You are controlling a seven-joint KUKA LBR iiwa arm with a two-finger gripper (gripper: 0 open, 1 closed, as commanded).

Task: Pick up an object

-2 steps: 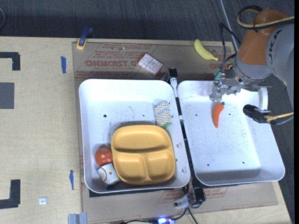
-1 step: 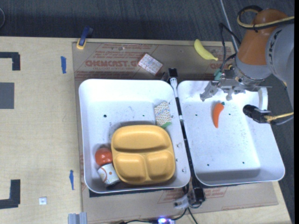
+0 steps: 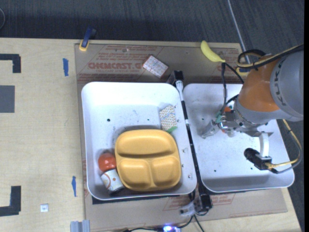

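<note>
The yellow divided tray (image 3: 147, 159) lies flat in the left bin (image 3: 91, 129), its long axis running across the bin — single wide compartment toward the far wall. Just beside its left edge sit an orange ball (image 3: 106, 161) and a small can (image 3: 111, 180); a patterned packet (image 3: 167, 116) lies near its far right corner. The gripper (image 3: 208, 129) hangs low over the right bin (image 3: 270, 180) — nothing between its fingers, which sit slightly apart.

A blue clamp (image 3: 87, 38) grips the bench's (image 3: 34, 144) far edge.
</note>
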